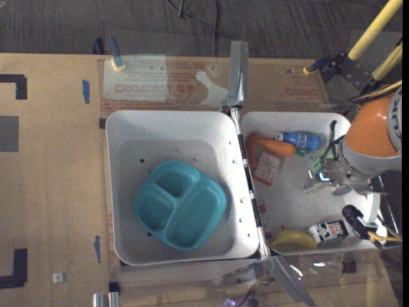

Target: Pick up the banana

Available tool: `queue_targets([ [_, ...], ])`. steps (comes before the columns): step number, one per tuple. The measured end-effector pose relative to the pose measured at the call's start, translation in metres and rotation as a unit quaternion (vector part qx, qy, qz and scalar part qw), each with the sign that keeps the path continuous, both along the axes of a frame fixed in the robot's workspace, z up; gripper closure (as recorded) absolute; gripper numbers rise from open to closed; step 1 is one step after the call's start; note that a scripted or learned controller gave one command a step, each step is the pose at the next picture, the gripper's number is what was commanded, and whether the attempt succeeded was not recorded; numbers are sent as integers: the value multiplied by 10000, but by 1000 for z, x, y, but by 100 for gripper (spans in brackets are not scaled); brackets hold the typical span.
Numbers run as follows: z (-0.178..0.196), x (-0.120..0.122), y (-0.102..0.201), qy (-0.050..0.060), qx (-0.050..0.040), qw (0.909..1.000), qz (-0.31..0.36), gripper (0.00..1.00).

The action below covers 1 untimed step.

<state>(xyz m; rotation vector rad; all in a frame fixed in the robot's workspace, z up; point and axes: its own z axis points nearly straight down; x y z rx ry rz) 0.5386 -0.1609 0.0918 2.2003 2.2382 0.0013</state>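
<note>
The bench [51, 171] is carrying two shallow white bins side by side across the middle of the frame. The left bin [121, 139] is holding a teal divided plate [181, 203], lying flat toward its lower centre and playing no part in the task. In the right bin [287, 200], an orange packet [265, 158] is lying along the upper left wall, with a blue and white bottle [299, 139] just beside it toward the top. The banana [294, 239] is resting at the bottom edge of this bin, close to the lower left corner and pressed near the front wall, which in my judgement is leaving little room for a descent from that side. A small black and white carton [329, 230] is sitting just right of it. The claw [324, 176] is hanging over the bin's right middle, well above the banana in the frame and gripping nothing visible; whether it is open I cannot tell.
</note>
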Motion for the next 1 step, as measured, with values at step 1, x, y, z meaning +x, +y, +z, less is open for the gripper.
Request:
queue_targets([
  [1,73,-15,47,13,6,9810,-1940,100],
])
